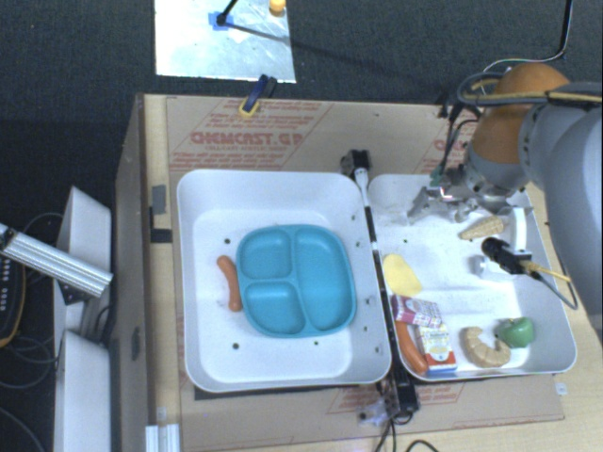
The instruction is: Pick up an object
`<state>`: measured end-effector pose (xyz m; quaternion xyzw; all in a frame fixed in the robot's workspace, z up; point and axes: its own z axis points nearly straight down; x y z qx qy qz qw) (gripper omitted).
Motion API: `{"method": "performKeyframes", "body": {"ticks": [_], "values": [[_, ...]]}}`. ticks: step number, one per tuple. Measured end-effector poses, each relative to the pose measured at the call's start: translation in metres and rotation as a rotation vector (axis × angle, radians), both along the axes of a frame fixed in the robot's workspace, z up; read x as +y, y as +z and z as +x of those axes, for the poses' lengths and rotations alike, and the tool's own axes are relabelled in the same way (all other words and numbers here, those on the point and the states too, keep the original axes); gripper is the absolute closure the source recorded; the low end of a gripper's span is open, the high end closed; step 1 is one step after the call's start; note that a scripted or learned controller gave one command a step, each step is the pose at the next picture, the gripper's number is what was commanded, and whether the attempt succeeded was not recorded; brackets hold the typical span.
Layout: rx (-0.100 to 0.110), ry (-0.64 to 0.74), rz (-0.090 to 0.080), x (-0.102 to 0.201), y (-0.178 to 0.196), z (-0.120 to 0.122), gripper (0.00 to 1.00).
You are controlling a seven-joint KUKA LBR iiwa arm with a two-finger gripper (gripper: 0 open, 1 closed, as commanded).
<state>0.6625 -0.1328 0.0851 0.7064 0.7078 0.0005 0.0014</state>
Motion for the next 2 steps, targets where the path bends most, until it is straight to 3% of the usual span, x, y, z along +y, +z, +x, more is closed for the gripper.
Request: {"method": "performKeyframes", "body": {"ticks": [2], "values": [[-0.001,0.0,0.0,-0.032,0.001,0.007,0.0]]}}
